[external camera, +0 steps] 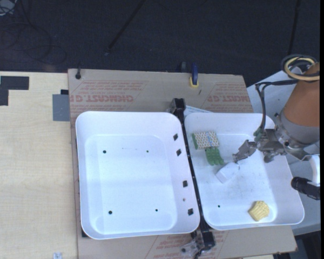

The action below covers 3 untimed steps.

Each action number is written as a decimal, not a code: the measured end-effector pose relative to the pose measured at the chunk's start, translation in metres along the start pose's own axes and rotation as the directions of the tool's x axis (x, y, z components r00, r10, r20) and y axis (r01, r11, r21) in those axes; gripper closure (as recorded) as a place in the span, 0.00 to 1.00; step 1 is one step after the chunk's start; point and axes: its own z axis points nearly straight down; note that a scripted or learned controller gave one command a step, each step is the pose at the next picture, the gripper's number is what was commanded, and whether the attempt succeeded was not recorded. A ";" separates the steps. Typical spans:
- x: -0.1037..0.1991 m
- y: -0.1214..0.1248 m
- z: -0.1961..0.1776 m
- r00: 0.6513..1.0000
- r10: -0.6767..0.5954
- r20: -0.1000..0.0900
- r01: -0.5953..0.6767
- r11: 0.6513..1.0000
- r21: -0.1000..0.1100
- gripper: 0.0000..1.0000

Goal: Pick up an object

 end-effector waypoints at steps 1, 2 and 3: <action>-0.027 0.079 -0.061 1.000 -0.004 0.006 0.004 1.000 -0.013 0.00; -0.026 0.075 -0.067 1.000 -0.006 0.002 0.006 1.000 -0.002 1.00; -0.062 0.005 -0.112 1.000 0.004 0.003 -0.004 1.000 -0.004 1.00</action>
